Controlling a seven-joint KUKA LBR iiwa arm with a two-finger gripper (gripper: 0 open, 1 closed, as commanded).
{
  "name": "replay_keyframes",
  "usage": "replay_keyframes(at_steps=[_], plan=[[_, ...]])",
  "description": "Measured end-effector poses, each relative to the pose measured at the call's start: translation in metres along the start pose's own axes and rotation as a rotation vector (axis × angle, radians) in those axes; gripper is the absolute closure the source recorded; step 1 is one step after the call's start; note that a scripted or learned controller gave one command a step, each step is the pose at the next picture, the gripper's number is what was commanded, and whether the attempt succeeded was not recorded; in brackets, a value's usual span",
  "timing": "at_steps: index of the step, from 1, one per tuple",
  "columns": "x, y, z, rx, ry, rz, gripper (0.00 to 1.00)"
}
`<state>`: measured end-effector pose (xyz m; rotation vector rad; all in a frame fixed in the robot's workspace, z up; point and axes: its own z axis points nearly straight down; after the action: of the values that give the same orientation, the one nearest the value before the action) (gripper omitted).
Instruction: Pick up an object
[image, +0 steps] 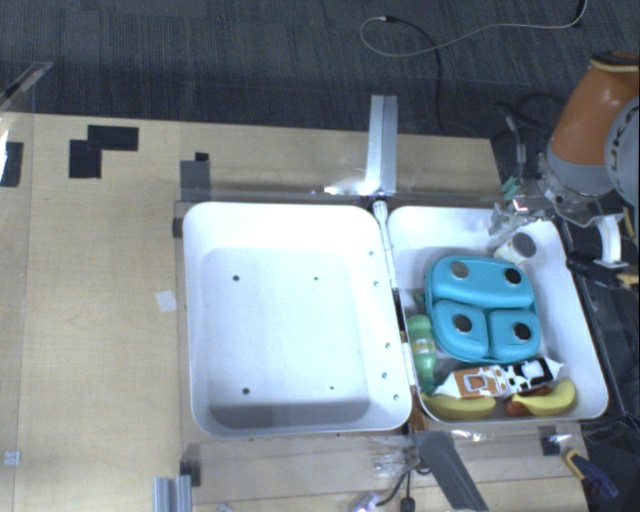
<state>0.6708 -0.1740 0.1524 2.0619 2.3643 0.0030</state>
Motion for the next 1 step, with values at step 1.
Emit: replay_keyframes(at_steps=[1], plan=[[-0.0298, -0.0174, -0.0521, 0.002, 0.000, 0.438, 1.00]])
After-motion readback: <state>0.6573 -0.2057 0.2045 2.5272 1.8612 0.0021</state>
